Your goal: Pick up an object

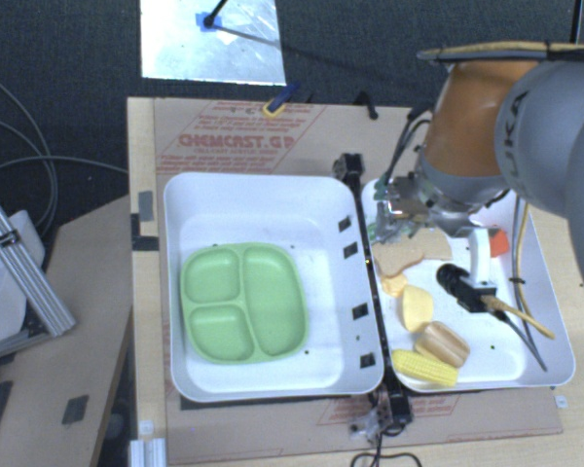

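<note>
Bench topped with cardboard (234, 139), two white bins side by side. Left bin (263, 185): green divided plate (243, 302), nothing else. Right bin (553, 360): toy foods grouped at its left side. Gripper (396, 217) low over far-left part of right bin; open or closed, cannot tell. Bread slice (409, 258) lies flat just near-side of gripper, contact unclear. Nearer: yellow piece (417, 306), brown roll (442, 342), corn cob (423, 368) at near wall.

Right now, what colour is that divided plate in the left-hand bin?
The divided plate is plain pale green, no pattern; the overhead camera view shows it clearly.
</note>
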`<state>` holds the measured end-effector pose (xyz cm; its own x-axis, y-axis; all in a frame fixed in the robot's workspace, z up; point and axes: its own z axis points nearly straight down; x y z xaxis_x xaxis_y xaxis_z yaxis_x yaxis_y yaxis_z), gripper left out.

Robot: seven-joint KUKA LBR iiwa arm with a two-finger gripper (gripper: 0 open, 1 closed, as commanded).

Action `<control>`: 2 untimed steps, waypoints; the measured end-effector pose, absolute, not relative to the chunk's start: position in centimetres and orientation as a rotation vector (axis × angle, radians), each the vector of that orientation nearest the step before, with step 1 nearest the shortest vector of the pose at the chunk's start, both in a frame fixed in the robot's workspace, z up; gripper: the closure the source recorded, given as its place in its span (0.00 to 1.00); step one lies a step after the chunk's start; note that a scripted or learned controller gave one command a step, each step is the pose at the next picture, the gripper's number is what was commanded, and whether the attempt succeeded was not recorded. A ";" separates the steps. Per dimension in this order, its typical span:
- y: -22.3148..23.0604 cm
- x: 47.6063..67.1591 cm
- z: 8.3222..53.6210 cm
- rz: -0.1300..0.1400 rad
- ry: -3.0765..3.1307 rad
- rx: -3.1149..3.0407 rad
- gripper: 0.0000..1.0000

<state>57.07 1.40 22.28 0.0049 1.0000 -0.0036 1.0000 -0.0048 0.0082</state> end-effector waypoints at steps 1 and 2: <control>2.3 52.0 26.9 0.006 2.224 2.216 1.00; 13.0 49.1 24.0 0.003 2.241 2.208 1.00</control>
